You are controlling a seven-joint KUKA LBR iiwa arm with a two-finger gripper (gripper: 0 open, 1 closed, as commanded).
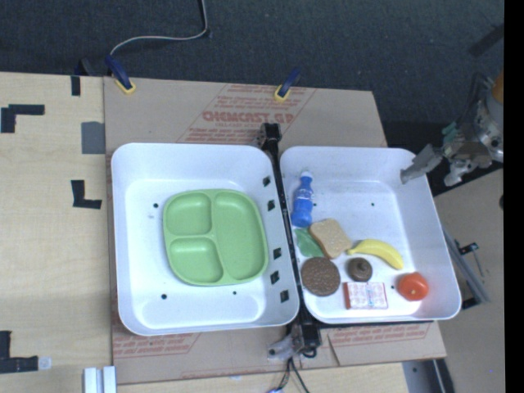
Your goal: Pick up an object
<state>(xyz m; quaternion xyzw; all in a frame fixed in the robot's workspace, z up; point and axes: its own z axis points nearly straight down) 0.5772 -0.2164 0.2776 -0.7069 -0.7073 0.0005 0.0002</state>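
Camera view: hand poised at the right bin's far right rim; whether wide or narrow, I cannot tell.
Banana lies near the bin's front right: probably light, firm, smooth; take it across the middle.

Blue bottle, bread slice, banana (curved), tomato lie in right bin

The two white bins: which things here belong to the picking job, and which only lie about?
For the job:
- blue plastic bottle
- yellow banana
- red tomato
- bread slice
- two-finger gripper

Just lying about:
- green divided tray
- yellow clamps
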